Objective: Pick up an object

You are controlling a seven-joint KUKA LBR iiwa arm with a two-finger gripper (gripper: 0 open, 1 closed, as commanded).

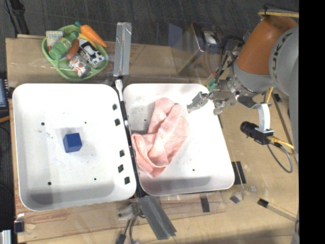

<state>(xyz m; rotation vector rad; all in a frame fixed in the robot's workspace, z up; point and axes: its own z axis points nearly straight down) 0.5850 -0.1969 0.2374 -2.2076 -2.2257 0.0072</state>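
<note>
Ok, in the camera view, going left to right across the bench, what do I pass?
Blue cube in the left bin → pink cloth in the right bin → gripper at the right bin's upper right → orange-banded arm.

A robotics lab is showing here: a wooden bench is bearing two shallow white bins, taped and clamped in place. Loose cables are trailing over the bench beside the grey-and-orange robot arm, and dark carpet is lying beyond.
</note>
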